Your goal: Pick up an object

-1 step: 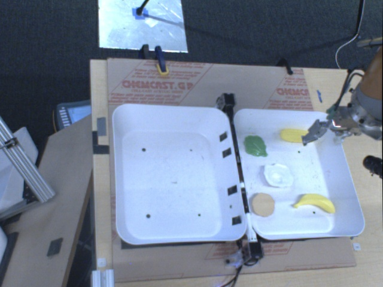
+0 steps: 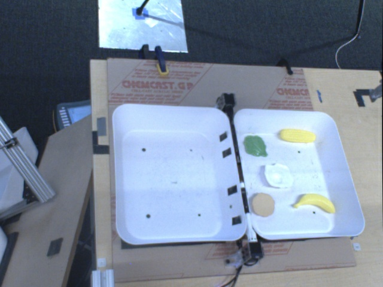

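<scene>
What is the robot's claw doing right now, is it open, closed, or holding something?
Gripper: nothing to report; the banana and corn cob lie loose in the right bin.

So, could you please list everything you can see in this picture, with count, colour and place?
bins: 2, white, side by side on the bench; left bin, right bin
corn cob: 1, yellow, right bin, far side
green piece: 1, green, right bin, near the divide
white round piece: 1, white, right bin, middle
tan disc: 1, tan, right bin, near-left corner
banana: 1, yellow, right bin, near side
shiny sheet: 1, silver, floor beyond the bench
clamp: 1, yellow and black, bench's far edge
</scene>
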Robot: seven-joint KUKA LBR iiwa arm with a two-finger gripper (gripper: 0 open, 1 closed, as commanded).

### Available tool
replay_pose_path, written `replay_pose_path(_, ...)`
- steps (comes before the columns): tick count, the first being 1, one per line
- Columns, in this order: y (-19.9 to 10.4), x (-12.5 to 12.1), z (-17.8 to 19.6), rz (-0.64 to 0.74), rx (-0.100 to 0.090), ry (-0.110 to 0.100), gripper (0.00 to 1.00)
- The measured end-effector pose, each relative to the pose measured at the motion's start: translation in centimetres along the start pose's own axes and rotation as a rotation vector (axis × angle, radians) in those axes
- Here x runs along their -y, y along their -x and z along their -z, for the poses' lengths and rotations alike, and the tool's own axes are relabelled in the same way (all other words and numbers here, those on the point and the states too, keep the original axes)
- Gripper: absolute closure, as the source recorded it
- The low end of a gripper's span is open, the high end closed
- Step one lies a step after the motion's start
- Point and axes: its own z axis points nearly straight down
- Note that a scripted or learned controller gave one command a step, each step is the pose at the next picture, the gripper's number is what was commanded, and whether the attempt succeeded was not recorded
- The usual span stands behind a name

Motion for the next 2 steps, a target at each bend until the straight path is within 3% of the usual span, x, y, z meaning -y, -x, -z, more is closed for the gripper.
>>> replay_pose_path(1, -0.2, -0.1, 0.2, 0.006, -0.004, -0.012, 1.00)
replay_pose_path(2, -8.2, -0.4, 4.1, 0.008, -0.010, -0.014, 1.00)
